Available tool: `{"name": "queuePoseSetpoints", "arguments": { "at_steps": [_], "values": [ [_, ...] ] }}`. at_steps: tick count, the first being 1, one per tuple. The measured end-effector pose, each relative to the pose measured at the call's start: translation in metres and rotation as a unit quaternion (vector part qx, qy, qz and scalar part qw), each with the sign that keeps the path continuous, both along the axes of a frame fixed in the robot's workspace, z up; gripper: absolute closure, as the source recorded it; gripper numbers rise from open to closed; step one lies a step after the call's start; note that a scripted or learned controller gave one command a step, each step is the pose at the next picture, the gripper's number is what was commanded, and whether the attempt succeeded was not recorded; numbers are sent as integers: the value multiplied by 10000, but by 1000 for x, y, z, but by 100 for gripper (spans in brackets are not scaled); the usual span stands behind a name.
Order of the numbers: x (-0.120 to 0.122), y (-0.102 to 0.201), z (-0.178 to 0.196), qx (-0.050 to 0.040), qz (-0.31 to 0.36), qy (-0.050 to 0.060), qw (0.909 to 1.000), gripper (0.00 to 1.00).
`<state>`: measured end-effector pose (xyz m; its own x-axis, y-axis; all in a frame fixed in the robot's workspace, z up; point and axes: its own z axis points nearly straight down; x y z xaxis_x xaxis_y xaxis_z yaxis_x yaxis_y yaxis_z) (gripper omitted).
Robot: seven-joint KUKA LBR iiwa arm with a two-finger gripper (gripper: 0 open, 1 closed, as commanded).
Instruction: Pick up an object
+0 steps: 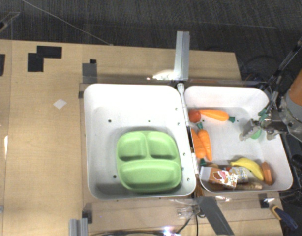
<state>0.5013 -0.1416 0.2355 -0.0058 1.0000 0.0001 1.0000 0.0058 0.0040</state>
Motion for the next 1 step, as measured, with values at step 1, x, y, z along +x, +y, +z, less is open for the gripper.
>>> {"name": "queuePoseSetpoints", "arguments": {
  "at_steps": [1],
  "values": [
    [-14, 6, -123, -3, 812, 6, 9967, 0]
  ]
}}
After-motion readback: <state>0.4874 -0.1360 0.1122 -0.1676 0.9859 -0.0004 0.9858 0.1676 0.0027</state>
